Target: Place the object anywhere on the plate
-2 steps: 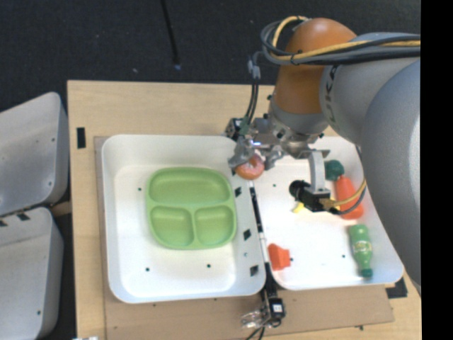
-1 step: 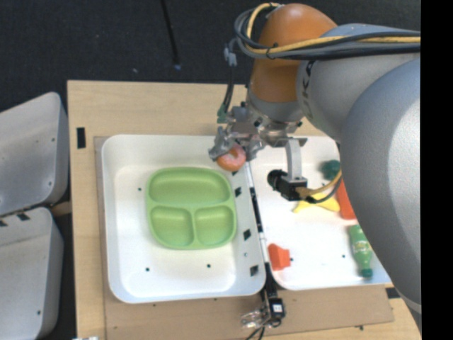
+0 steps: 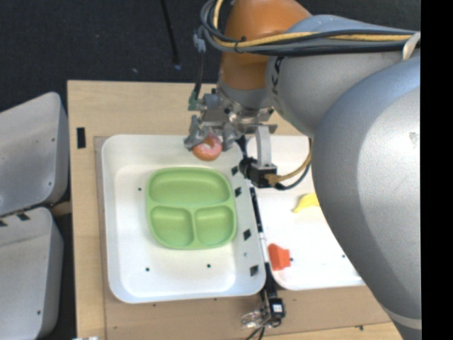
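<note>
your jaws (image 3: 207, 142) are clamped on the small round pinkish-red object (image 3: 208, 149), hanging just past the far rim of the green three-compartment plastic plate (image 3: 190, 207) in the left white bin (image 3: 124, 261). bring it nearer you, over the large far compartment, lower, then release. you have no readable labels or writing here.

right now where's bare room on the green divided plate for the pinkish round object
All three compartments of the green divided plastic plate look bare: the wide far one and two near ones. It is crowded at the plate's far rim, where the gripper hangs with the pinkish round object.
</note>
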`<state>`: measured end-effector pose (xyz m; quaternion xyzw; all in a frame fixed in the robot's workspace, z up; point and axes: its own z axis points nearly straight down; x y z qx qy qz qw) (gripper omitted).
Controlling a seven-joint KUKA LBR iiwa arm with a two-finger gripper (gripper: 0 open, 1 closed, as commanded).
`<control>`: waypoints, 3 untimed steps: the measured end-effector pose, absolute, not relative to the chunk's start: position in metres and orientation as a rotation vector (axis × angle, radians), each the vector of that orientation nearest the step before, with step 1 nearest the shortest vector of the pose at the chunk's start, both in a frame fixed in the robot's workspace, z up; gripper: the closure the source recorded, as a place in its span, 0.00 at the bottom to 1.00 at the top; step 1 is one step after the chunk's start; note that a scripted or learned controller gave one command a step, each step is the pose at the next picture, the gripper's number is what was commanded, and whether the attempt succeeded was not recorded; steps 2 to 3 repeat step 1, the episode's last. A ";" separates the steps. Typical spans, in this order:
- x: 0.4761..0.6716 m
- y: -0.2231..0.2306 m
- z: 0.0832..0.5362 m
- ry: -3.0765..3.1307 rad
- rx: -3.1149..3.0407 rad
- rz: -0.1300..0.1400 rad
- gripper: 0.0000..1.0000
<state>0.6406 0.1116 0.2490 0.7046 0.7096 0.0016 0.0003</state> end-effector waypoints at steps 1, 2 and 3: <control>0.640 0.108 0.248 2.224 2.218 -0.001 0.00; 0.640 0.108 0.248 2.224 2.218 -0.001 0.00; 0.640 0.108 0.248 2.224 2.218 -0.001 0.00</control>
